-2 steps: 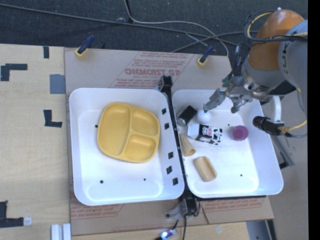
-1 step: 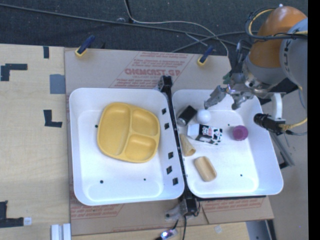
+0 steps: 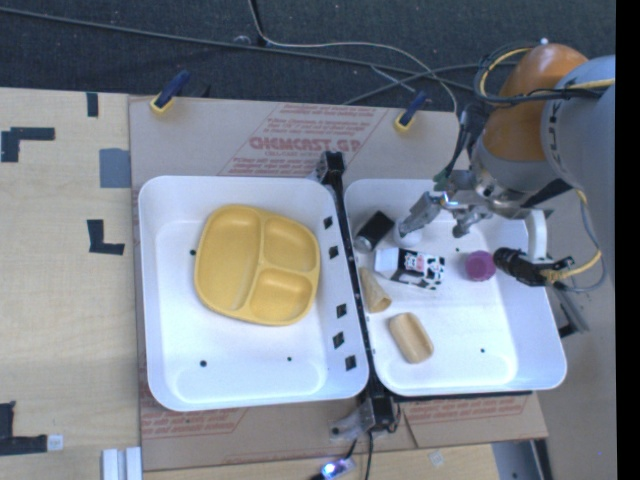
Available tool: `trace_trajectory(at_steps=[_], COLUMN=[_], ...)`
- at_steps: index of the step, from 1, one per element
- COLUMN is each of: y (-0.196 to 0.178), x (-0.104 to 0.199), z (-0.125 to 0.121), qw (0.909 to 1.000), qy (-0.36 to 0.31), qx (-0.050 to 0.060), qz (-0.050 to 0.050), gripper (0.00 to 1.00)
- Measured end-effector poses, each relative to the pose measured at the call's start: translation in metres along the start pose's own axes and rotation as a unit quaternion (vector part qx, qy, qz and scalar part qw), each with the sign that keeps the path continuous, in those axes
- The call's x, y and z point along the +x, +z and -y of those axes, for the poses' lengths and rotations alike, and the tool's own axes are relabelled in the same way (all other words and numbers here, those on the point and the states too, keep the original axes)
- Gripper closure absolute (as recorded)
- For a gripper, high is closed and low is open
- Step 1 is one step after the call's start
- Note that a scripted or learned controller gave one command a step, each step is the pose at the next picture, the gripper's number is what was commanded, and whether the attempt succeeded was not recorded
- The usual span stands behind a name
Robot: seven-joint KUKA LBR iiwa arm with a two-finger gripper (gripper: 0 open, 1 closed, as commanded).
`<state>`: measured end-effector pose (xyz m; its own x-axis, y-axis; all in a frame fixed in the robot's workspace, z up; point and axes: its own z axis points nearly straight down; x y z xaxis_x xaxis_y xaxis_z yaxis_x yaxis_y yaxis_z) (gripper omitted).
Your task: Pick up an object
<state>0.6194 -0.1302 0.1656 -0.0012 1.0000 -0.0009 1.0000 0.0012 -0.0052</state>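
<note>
My gripper [image 3: 440,220] hangs over the back of the right bin [image 3: 520,353], its two grey fingers spread open with nothing between them. Just below it lies a white box with black markings [image 3: 412,266]. A black cylinder [image 3: 373,229] sits to the gripper's left near the divider. A small purple ball [image 3: 481,264] rests to the right of the box. A tan bread-like piece [image 3: 410,336] lies toward the front, and a cone-shaped tan piece [image 3: 374,290] lies by the divider.
The left bin [image 3: 170,348] holds a yellow divided plate [image 3: 257,264]. A black divider rail [image 3: 345,278] runs between the bins. Cables trail across the dark floor behind the bench, and a black and yellow fitting [image 3: 530,266] sticks in from the right.
</note>
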Motion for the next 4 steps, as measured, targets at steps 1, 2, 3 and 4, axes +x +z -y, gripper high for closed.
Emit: trace_trajectory(at_steps=[1, 2, 3, 4], y=[0.052, 0.082, 0.070, 0.009], x=[0.010, 0.008, 0.009, 0.008], z=[-0.004, -0.003, -0.004, 0.001], qw=[1.0000, 1.0000, 1.0000, 1.0000], qy=[-0.001, 0.000, 0.000, 0.000], qx=[0.000, -0.001, -0.003, -0.003], qz=[0.000, 0.001, 0.002, 0.000], gripper=[0.00, 0.00, 1.00, 1.00])
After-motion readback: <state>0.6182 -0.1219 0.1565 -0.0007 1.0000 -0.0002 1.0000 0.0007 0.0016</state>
